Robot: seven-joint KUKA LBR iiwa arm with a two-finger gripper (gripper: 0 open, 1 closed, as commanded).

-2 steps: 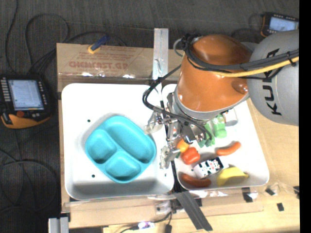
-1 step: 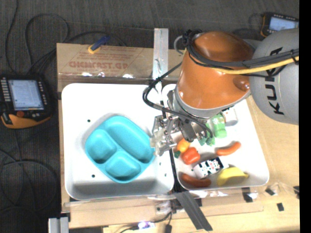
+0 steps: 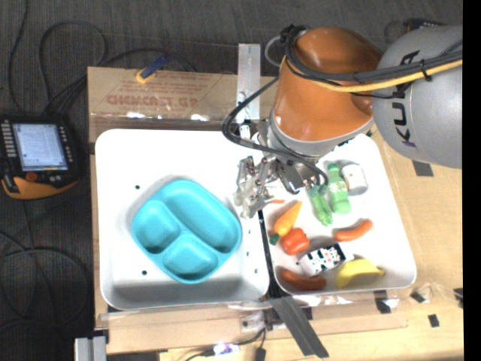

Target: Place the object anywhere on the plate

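Note:
A turquoise plate with three compartments lies in the left bin, and nothing rests on it. My gripper hangs under the orange wrist, over the divider between the two bins, just above and to the right of the plate's right rim. I see no object held in it. In the right bin lie toy foods: an orange carrot and a red pepper are the closest to the gripper, just below and to its right.
Also in the right bin are two green pieces, a white block, a red sausage, a patterned box, a yellow fruit and a brown sausage. A cardboard sheet lies behind the left bin.

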